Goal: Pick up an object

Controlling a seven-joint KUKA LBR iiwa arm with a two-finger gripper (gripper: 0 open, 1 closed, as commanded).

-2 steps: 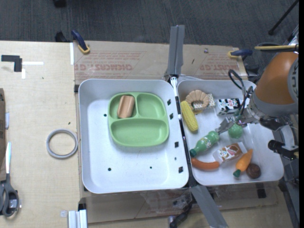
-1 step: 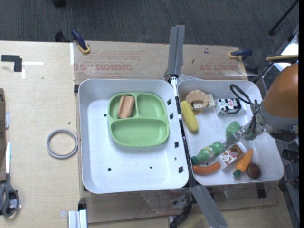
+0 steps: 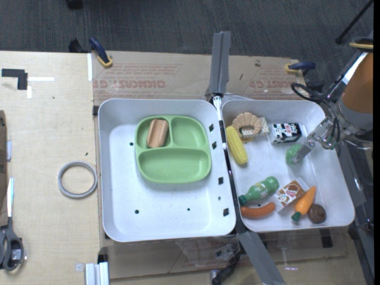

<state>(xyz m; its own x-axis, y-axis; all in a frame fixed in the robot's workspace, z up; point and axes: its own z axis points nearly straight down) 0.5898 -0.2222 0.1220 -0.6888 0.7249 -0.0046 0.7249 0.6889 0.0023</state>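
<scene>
The right bin [image 3: 332, 177] holds a yellow corn cob [image 3: 236, 144], a tan pastry [image 3: 249, 126], a black-and-white carton [image 3: 285, 132], a small green object [image 3: 292, 155], a green bottle [image 3: 260, 189], a red sausage [image 3: 258, 211], a small printed box [image 3: 289, 195], a carrot [image 3: 304, 200] and a brown ball [image 3: 317, 213]. My gripper [image 3: 304, 149] reaches in from the right. Its tip is low in the bin, right against the small green object's right side. Whether it holds that object cannot be made out.
The left bin [image 3: 119, 206] holds a green divided plate [image 3: 178, 165] with a tan bread roll [image 3: 157, 133] in its upper-left compartment. On the bench to the left lie a tape ring [image 3: 77, 179] and scissors [image 3: 10, 249]. Blue clamps [image 3: 101, 51] sit behind the bins.
</scene>
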